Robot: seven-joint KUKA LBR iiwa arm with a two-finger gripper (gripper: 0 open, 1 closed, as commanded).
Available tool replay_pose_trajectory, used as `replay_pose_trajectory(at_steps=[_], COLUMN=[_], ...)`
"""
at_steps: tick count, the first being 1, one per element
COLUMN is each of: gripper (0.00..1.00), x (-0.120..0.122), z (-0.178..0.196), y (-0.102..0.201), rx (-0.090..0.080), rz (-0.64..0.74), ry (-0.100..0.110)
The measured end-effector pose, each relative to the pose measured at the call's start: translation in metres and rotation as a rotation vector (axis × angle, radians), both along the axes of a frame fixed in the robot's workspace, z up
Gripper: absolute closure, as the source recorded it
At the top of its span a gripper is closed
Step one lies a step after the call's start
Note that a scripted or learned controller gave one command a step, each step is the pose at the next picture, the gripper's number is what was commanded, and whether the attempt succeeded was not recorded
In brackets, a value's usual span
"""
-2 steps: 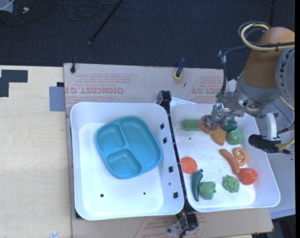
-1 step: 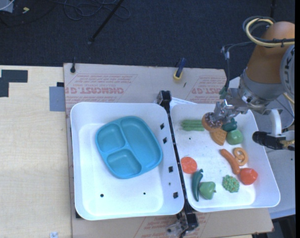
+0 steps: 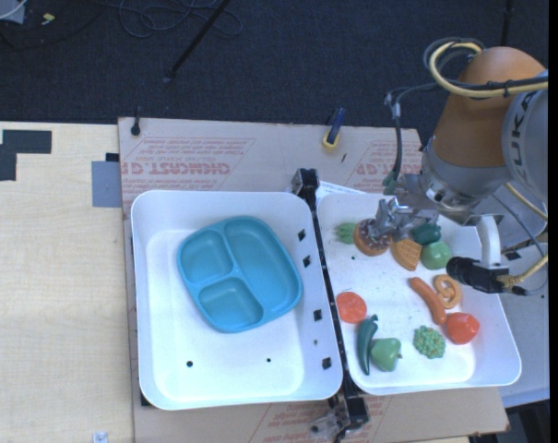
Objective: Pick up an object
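The right bin is the place to watch, so every spot here is told from it. It is full of toy food. The gripper is low over the bin's top left part, near the wall that it shares with the left bin. It is right above a round brown toy, and a small green piece lies just beside that, closer to the shared wall. I cannot tell if the fingers are open or closed, and I cannot see any toy between them.

An orange wedge and a green ball lie near the middle of the right bin's top half. A curly orange toy sits in the middle. A red tomato lies by the shared wall. Along the bottom of the bin lie a dark green pepper, a light green pepper, a bumpy broccoli and a red toy. The left bin holds a blue tray with three parts.

I think the arm is trying to grab the round brown toy. To do that well, the fingers should go down on both sides of it, not on top. The toys there are packed close, so a finger could bump the orange wedge or push the brown toy away. It should close gently, then lift straight up and slowly, so nothing slips out.
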State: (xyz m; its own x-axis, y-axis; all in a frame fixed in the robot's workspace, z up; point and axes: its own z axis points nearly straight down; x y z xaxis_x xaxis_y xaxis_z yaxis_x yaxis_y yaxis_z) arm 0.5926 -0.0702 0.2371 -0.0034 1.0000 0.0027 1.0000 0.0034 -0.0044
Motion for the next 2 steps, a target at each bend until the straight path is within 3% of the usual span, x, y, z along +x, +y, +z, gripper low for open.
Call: replay_pose_trajectory(at_steps=[2], gripper=[1.0], x=[-0.027], z=[-0.015], y=[0.113], rx=[0.0], rz=[0.001], ry=[0.002])
